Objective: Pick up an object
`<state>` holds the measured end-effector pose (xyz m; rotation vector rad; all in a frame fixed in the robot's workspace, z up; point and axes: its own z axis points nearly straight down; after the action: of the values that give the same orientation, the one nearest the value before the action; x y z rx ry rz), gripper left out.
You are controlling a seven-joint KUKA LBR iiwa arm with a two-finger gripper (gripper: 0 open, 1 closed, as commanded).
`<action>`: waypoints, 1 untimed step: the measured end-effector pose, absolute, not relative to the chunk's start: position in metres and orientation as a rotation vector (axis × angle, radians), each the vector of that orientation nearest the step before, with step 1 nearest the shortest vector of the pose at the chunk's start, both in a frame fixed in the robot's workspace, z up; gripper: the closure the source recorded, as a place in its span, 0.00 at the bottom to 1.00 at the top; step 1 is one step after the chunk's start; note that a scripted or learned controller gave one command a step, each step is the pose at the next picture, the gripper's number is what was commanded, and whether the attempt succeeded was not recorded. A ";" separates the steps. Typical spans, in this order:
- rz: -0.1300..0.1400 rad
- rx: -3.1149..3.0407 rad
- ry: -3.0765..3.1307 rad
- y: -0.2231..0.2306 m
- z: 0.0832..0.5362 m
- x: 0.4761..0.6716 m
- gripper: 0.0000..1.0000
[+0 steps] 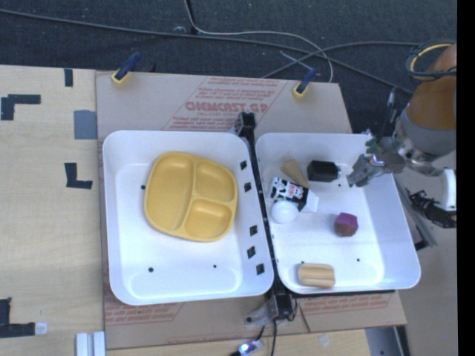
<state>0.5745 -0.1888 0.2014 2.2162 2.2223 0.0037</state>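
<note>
Yellow plastic, a divided plate (191, 196), is seen in the left bin (119, 221). To its right, a purple object (346, 224) lies in the right bin (397, 265). Furthest from the plate, the gripper (361, 173) is seen; its finger state cannot be told.

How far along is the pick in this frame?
Nothing looks picked yet. The gripper sits at the right bin's upper right edge, beside the black block. The purple object, white ball and tan piece lie in the bin. Reaching, grasping and lifting remain.
</note>
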 end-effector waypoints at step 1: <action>0.004 2.216 2.221 -0.188 0.254 0.576 1.00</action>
<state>0.5757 -0.1882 0.2545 2.2161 2.2210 0.0036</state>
